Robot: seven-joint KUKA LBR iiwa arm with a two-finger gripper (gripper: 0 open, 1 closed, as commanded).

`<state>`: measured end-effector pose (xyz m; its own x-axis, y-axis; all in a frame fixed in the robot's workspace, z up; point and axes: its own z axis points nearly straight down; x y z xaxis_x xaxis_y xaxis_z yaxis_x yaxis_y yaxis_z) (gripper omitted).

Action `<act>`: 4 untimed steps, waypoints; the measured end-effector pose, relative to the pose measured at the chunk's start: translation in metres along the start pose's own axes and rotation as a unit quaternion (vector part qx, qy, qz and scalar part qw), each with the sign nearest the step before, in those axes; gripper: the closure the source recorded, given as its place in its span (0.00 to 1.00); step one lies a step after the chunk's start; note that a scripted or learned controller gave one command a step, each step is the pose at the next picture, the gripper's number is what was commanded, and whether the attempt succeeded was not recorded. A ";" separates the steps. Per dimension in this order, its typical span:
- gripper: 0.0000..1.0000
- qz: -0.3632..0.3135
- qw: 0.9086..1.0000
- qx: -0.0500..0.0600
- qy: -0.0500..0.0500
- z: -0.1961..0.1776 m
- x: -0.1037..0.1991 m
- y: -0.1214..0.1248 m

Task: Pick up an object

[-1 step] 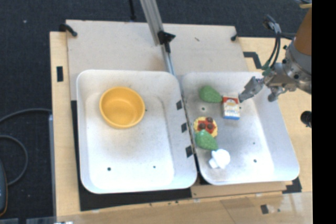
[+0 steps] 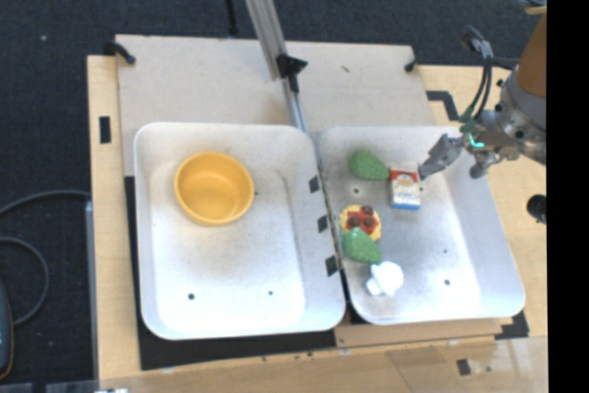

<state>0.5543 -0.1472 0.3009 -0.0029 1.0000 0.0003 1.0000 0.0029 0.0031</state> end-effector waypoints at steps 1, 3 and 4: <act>0.00 0.002 1.000 0.001 -0.001 0.059 -0.001 0.001; 0.00 0.002 1.000 0.003 -0.001 0.151 -0.001 0.010; 1.00 0.004 1.000 -0.001 -0.001 0.137 -0.001 0.012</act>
<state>0.5668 -0.1485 0.1638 0.0053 1.0000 -0.0012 1.0000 -0.0053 0.0046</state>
